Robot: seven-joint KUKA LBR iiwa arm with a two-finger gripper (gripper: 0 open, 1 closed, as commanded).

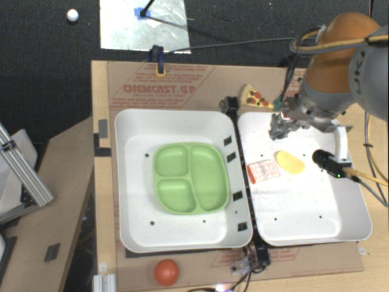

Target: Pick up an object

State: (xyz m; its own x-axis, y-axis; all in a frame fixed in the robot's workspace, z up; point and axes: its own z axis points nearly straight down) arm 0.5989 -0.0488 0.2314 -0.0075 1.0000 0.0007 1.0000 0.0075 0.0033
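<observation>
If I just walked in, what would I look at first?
Probably the bright green tray with three sections, lying in the left bin. Next, the big grey and orange arm reaching over the right bin, its hand above a yellow piece and a red-and-white packet.

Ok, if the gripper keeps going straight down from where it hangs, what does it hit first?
Probably bare floor of the right bin. The gripper hangs above its upper-left area, seemingly short of the yellow object, though depth is unclear.
</observation>
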